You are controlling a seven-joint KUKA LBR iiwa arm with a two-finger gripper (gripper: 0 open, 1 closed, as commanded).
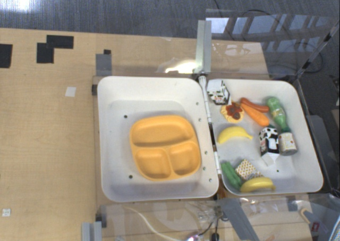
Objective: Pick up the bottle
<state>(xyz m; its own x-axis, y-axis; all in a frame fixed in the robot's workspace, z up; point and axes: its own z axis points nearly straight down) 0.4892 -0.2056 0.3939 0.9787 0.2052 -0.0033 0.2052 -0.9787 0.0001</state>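
Note:
A green bottle (277, 112) lies in the right bin (308, 128), near its right wall, with its neck pointing toward the front. Just in front of it sits a small can with a pale label (287, 143). A black and white carton (269, 141) stands to the left of that can.
The left bin (114, 128) holds an orange divided plate (164, 146). The right bin also holds two carrots (255, 111), a pizza slice toy (232, 111), a small white carton (218, 92), two bananas (234, 134), a green vegetable (230, 173) and a checkered piece (245, 168).

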